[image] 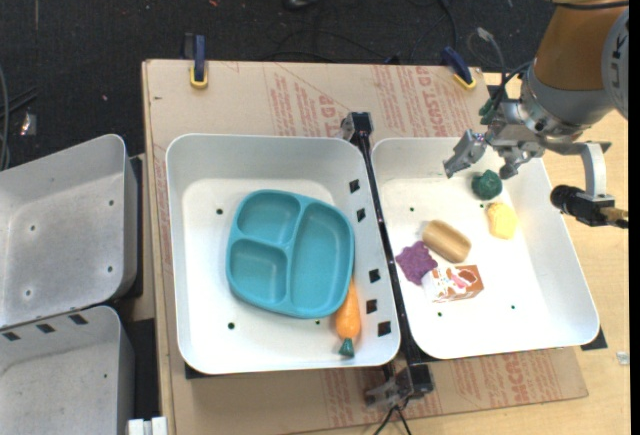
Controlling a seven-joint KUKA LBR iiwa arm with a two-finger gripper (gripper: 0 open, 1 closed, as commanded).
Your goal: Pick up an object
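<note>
Dark cabled floor behind bench, two white bins (200,163), gripper (490,160) splayed wide above dark green object (487,185) in right bin, grasping nothing, teal divided plate (291,253) in left.

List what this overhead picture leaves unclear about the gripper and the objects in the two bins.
- Gripper: whether it touches the dark green object just below; the slanted view hides any gap.
- Carrot: its upper end, hidden under the teal tray.
- Red-and-white packet: its print, too small to read.
</note>
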